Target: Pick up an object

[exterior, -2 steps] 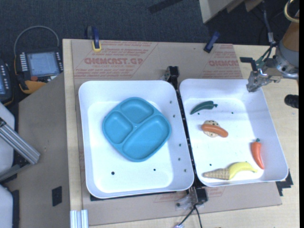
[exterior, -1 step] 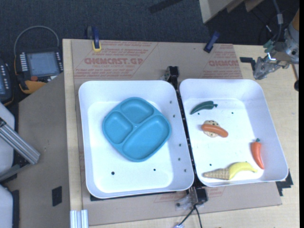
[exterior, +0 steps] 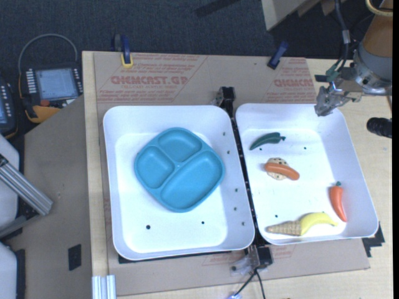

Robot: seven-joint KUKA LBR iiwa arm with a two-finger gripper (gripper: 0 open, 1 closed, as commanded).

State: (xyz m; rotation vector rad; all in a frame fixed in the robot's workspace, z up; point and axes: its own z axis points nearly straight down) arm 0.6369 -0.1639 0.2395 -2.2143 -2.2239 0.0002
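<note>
The gripper point(exterior: 325, 104) hangs over the far rim of the right bin point(exterior: 355, 161), its finger spacing impossible to tell. Inside that bin lie a green pepper point(exterior: 267, 140), hot dog point(exterior: 282, 169), carrot point(exterior: 337, 202), banana point(exterior: 320, 220) and cone point(exterior: 284, 229).

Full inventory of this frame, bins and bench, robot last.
Divided plate: 1, blue, middle of left bin.
Left bin: 1, white.
Right bin: 1, white.
Pepper: 1, green, right bin, far left.
Hot dog: 1, orange and tan, right bin, centre-left.
Carrot: 1, orange, right bin, right wall.
Banana: 1, yellow, right bin, near edge.
Cone: 1, tan, beside banana.
Pendant: 1, grey, left of bench.
Gripper: 1, grey, over right bin's far rim.
</note>
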